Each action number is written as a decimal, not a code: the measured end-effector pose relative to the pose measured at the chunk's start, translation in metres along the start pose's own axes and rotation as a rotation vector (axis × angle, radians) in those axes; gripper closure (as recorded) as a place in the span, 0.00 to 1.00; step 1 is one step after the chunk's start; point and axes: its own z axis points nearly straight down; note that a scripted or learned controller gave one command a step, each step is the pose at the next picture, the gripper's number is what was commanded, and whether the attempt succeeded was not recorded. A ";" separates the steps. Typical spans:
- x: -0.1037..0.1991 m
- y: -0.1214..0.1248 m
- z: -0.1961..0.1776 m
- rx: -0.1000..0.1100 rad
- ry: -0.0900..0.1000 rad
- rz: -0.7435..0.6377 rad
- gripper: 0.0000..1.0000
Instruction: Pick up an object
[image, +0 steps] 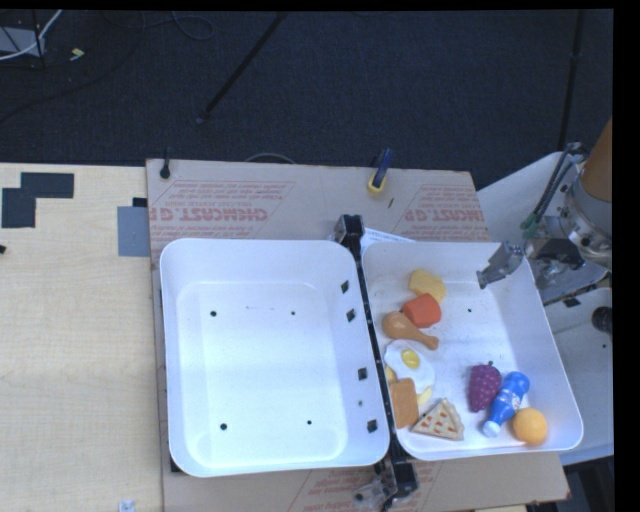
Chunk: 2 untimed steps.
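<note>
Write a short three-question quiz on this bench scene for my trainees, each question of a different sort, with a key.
1. True or false: the toy food lies in the left bin.
2. Which lies nearest the orange ball? A) fried egg B) blue bottle C) waffle slice
3. Fill in: the gripper hangs over the right bin's ____ corner.

Key: 1 false; 2 B; 3 far right.
</note>
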 end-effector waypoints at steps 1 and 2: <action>0.024 -0.006 0.157 0.016 0.006 -0.002 0.00; 0.063 0.069 0.187 -0.002 0.002 -0.005 0.00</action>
